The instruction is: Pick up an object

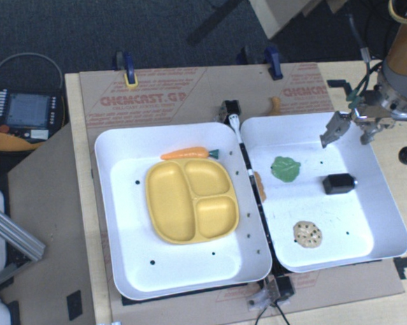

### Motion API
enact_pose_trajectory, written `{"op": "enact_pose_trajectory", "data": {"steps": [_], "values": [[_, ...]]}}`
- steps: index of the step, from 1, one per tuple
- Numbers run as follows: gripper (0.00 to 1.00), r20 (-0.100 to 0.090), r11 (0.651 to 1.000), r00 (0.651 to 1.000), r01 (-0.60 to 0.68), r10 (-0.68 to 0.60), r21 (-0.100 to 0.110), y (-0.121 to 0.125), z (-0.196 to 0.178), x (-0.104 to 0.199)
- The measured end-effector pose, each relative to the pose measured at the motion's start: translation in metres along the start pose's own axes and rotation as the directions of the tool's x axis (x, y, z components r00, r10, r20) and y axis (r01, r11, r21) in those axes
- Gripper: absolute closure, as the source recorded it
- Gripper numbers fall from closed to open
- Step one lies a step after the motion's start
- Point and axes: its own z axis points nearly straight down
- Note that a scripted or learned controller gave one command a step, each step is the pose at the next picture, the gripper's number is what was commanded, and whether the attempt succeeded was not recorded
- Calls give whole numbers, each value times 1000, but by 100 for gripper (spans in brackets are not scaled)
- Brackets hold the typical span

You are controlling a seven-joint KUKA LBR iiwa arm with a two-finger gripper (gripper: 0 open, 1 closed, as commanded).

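Where the bench [87, 202] is seen from above at a slant, two shallow white bins sit side by side on a sheet of brown cardboard [183, 86] printed with red lettering. Resting in the left bin [127, 262] is a yellow plate [191, 198] divided into three compartments, and an orange carrot [185, 153] with a green tip lies just beyond the plate's far edge, close to it. Scattered in the right bin [376, 222] are three small things, well apart from one another: a green leafy piece [285, 168] near the bin's left side, a small black block [338, 183] toward the right, and a round speckled cookie [307, 234] nearer the front. A thin brown strip [259, 187] lies along the wall where the two bins meet. Reaching in from the right, the grey arm [398, 90] holds its hand [350, 128] above the far right corner of the right bin, beyond the black block. Its two fingers are spread wide apart with nothing between them. Off the bench to the left, a handheld control screen [25, 113] with a dark display rests on the dark floor.
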Motion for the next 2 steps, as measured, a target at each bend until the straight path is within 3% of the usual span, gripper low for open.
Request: {"op": "enact_pose_trajectory", "data": {"steps": [1,2], "values": [[0,2,1000,1000,3,-3,-14,2,-8,1],[0,0,1000,1000,2,-2,-6,-8,46,0]]}}
